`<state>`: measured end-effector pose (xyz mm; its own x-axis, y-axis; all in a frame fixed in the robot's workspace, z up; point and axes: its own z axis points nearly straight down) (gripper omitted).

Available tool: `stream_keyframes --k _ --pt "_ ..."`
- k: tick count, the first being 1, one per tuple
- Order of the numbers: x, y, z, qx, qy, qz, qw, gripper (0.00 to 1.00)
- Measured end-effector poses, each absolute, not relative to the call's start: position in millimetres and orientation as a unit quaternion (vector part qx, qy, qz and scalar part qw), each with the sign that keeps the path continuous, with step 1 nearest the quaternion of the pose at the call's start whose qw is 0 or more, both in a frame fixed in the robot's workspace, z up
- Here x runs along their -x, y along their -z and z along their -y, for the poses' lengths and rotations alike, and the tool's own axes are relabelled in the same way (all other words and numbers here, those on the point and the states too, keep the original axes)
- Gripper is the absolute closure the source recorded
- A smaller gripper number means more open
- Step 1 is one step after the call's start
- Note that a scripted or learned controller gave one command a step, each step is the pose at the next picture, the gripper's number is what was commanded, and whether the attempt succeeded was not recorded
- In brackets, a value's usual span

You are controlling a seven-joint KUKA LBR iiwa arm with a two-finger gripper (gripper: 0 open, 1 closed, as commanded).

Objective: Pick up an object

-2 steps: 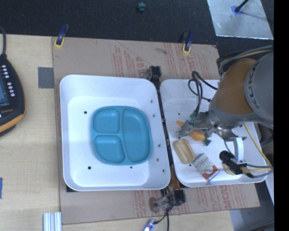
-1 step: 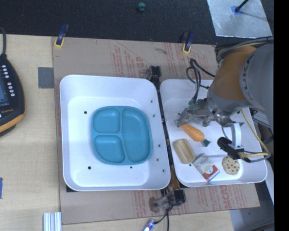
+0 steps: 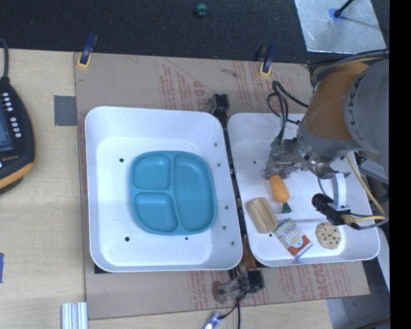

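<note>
1. Right now I have the arm (image 3: 342, 112) reaching over the right bin (image 3: 250, 125), with the gripper (image 3: 282, 170) low at the top end of an orange, carrot-like piece (image 3: 279, 188).
2. Whether the jaws are open or closed I cannot tell; the wrist body hides them, so I won't claim a hold.
3. Candidates all lie in that bin: the carrot piece, a tan bread-like block (image 3: 262, 215), a small packet (image 3: 292, 238) and a round cookie (image 3: 327, 234), loosely scattered, which I judge leaves room to descend between them.
4. A blue divided plate (image 3: 172, 192) sits alone in the left bin (image 3: 99, 125), flat and wide, probably a poor fit for two fingers.
</note>
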<state>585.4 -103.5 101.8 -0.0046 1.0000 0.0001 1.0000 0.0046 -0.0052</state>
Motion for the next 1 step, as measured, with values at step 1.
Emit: stream_keyframes --k 1 --pt "-568.0 -192.2 49.4 0.706 -0.0004 0.709 0.001 1.0"
